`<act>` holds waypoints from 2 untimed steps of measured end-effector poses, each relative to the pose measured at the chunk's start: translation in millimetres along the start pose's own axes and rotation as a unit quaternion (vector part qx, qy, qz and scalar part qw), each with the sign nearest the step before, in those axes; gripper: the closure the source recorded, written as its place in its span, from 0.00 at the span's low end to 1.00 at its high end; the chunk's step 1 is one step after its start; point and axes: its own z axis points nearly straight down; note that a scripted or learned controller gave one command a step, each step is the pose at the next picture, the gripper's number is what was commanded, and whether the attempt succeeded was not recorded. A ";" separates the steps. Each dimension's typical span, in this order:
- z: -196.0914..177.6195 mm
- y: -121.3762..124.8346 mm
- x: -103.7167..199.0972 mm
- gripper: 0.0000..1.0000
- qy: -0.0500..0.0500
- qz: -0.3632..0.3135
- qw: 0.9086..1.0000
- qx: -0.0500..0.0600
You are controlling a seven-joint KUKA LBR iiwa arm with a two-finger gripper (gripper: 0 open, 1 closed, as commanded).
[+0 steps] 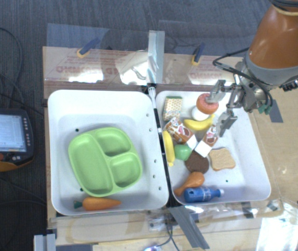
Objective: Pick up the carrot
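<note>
The carrot (101,203) lies in the left bin (60,106), at about six o'clock from the green divided plate (104,161), just beside the plate's near rim and close to the bin's front wall. Its long axis runs nearly level, nine to three o'clock, with the green stem end at nine and the orange tip at three.

The gripper (222,106) hangs over the right bin (253,156), toward that bin's one o'clock corner, with its fingers apart and nothing between them. It sits above the banana (198,123) and a round orange-topped toy (207,104), well apart from the carrot. Judging by this, the reach has not yet begun; the arm must cross to eight o'clock.
</note>
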 end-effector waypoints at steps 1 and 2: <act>113.7 8.9 68.9 0.00 0.005 0.006 1.000 -0.001; 167.5 -2.7 86.2 0.00 -0.018 0.014 1.000 0.002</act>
